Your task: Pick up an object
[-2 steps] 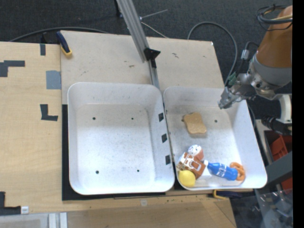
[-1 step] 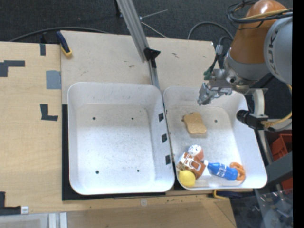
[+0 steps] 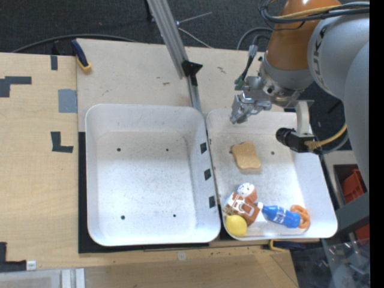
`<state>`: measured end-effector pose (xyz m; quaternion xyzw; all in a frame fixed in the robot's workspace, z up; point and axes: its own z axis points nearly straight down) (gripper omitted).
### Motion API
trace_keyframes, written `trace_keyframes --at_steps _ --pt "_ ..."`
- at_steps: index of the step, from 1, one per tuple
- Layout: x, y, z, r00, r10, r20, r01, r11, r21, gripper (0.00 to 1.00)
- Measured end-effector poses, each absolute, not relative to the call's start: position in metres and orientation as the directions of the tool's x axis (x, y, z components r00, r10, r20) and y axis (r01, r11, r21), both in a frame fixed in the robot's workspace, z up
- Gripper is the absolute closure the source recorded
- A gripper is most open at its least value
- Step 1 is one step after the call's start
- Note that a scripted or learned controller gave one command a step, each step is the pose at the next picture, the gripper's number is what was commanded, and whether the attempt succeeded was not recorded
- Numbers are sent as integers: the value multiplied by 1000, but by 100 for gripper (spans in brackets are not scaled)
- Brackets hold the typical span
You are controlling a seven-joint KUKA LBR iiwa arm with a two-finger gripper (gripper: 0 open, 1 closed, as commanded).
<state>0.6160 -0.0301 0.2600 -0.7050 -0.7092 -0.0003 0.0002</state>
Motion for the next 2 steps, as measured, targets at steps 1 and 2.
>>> trace_keyframes --at_steps 1,2 --pt "636 13 241 -5 1000 0 1000 5 -2 100" --pt "649 62 244 -6 1000 1 1000 6 0 100"
